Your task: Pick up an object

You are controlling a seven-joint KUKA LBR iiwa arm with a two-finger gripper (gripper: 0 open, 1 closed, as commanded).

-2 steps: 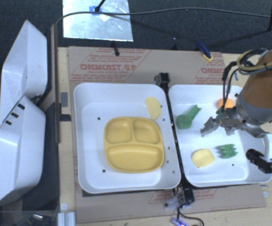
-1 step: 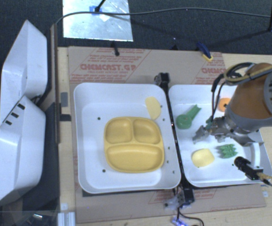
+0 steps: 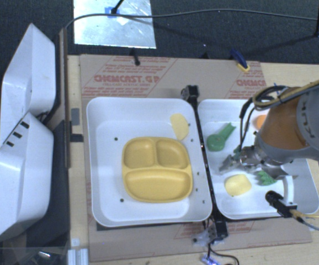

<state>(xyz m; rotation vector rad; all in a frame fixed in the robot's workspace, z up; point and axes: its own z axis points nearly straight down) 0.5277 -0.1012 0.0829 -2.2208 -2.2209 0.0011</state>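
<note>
Bins sit side by side on the table, and we read them from the left. The left bin [image 3: 101, 148] carries a pale yellow divided tray [image 3: 157, 168], smooth moulded plastic with three shallow compartments and rounded corners, lying flat near the middle. Just above the tray's upper right corner lies a small yellow oval piece [image 3: 179, 126], matte and soft-edged, close to the wall the bins share. Crossing into the right bin [image 3: 217, 110], we find a green paddle-shaped toy [image 3: 221, 137], its long axis running from lower left to upper right, broad end toward the divider. Below it rests a yellow rounded lump [image 3: 238, 185], glossy and squat like a lemon half, with no marked long axis. That lump is the likeliest thing to pick: it lies just below and slightly left of the jaws [image 3: 234, 162], near but apart from them, so we judge the next move needs a short shift toward the near edge and then a descent. The metal fingers point left toward the divider and we see nothing between them; whether they stand wide or narrow we cannot tell from this slant. A darker green piece [image 3: 267, 177] peeks out under the wrist, partly hidden. The arm [image 3: 292, 127] itself, grey with its orange band, covers the bin's right half.
</note>
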